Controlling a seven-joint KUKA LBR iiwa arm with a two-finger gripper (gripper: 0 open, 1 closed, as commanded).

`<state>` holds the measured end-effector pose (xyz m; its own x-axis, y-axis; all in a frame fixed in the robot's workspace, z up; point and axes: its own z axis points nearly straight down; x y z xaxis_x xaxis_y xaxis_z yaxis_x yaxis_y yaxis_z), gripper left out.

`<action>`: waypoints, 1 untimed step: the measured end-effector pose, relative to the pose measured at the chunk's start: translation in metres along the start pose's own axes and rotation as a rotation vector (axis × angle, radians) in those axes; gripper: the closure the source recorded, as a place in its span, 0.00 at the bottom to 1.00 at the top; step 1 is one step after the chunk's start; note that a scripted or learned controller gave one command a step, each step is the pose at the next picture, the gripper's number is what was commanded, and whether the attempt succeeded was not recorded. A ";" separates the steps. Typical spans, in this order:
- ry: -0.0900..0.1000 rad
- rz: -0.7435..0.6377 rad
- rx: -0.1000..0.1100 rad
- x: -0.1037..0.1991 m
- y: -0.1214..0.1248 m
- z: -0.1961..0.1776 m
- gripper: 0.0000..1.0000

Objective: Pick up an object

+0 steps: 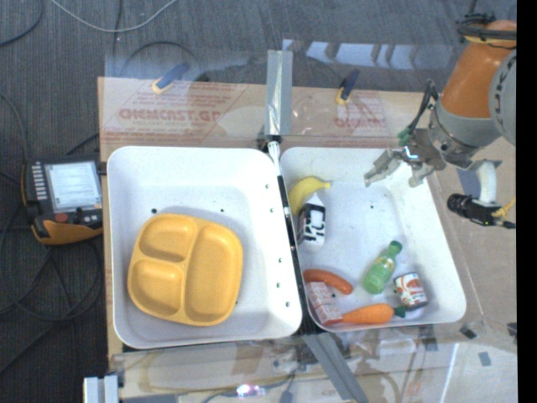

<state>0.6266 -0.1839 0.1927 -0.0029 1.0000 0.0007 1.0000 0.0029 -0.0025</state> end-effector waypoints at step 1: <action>0.000 -0.003 0.001 0.001 0.000 -0.009 1.00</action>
<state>0.6270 -0.1828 0.2012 -0.0055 1.0000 0.0008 1.0000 0.0055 -0.0038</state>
